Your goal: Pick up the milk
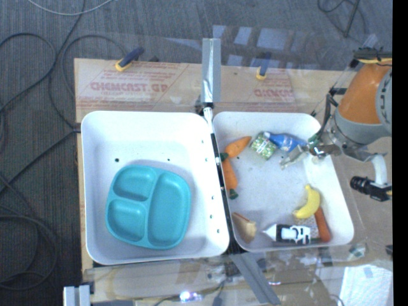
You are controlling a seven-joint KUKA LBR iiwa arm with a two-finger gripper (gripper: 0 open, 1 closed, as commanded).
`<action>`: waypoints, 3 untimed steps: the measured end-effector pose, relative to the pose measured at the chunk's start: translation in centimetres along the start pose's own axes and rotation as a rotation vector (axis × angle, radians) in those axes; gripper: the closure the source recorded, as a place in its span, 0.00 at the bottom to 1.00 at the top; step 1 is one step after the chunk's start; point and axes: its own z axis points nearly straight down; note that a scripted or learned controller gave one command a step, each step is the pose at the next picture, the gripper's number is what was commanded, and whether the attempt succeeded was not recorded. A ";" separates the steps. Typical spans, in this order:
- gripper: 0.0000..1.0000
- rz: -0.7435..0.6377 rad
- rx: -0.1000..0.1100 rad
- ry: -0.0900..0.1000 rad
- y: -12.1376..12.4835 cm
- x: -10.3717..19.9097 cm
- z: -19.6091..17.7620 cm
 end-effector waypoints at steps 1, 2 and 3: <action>0.00 -0.279 0.001 0.004 -7.2 6.1 3.8; 0.00 -0.331 -0.011 0.005 -5.3 0.9 4.4; 0.00 -0.370 -0.005 0.007 -2.0 0.0 3.8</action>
